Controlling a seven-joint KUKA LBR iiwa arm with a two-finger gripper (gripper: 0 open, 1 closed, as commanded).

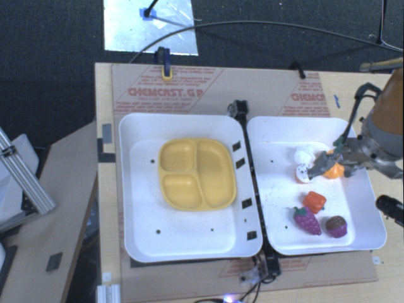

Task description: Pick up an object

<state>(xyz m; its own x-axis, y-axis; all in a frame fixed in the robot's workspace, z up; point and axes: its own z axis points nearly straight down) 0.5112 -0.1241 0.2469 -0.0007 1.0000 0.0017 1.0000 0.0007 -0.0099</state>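
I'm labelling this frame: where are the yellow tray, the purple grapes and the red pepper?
yellow tray (197, 173): camera view, its central divider.
purple grapes (307, 221): camera view, middle of the bunch.
red pepper (314, 201): camera view, its body.

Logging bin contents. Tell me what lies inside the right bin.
The right bin holds a red-orange pepper, purple grapes, a dark round fruit, and a white piece. The gripper covers part of an orange item, so its shape stays unclear.

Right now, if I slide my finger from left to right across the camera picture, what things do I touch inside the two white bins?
Yellow plastic divided plate → purple toy grape bunch → orange-red toy pepper → dark purple round toy.
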